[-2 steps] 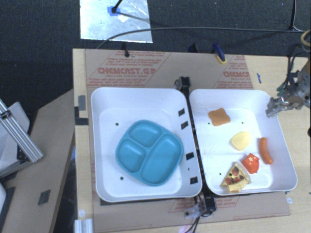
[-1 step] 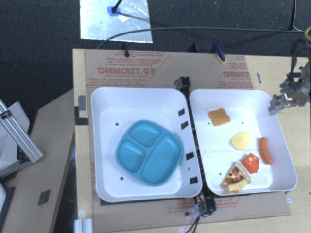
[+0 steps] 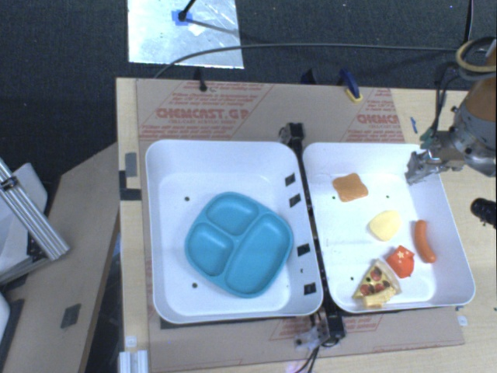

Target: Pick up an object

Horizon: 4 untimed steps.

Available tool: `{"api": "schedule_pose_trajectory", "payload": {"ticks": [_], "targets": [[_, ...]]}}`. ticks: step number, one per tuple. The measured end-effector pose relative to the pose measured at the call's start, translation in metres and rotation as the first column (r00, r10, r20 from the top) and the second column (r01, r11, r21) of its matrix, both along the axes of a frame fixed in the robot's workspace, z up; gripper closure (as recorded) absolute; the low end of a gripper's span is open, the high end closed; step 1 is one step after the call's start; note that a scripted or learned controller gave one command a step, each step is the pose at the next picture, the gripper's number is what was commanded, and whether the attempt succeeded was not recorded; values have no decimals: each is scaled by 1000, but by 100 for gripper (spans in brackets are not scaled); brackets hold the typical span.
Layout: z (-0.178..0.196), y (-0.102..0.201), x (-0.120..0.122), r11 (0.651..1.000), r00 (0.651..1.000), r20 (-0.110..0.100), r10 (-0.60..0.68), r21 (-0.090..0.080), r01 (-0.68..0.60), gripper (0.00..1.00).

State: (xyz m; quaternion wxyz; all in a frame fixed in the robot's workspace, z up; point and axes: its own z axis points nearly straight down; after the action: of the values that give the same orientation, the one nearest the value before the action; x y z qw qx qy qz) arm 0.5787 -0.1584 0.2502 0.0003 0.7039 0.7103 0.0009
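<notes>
In the right bin (image 3: 443, 208) lie several toy foods: an orange toast piece (image 3: 350, 186), a pale yellow round piece (image 3: 384, 225), a red-orange sausage (image 3: 424, 241), a red pepper-like piece (image 3: 401, 261) and a pizza slice (image 3: 377, 284). My gripper (image 3: 420, 167) hangs over the bin's upper right corner, right of the toast and above the sausage. Nothing shows between its fingers.
The left bin (image 3: 171, 169) holds a blue divided plate (image 3: 238, 243). A black clip strip (image 3: 299, 200) joins the two bins. Cardboard (image 3: 210, 111) lies under them. A foil sheet (image 3: 184, 22) sits at the back, and a metal bracket (image 3: 23, 216) stands at the far left.
</notes>
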Motion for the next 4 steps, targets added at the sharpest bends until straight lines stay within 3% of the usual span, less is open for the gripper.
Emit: {"api": "schedule_pose_trajectory", "payload": {"ticks": [2, 4], "targets": [[-16, 112, -10, 1000, 1000, -2, 0, 1, 0, 100], [-32, 202, -33, 1000, 1000, -3, 1, 1, -1, 100]]}}
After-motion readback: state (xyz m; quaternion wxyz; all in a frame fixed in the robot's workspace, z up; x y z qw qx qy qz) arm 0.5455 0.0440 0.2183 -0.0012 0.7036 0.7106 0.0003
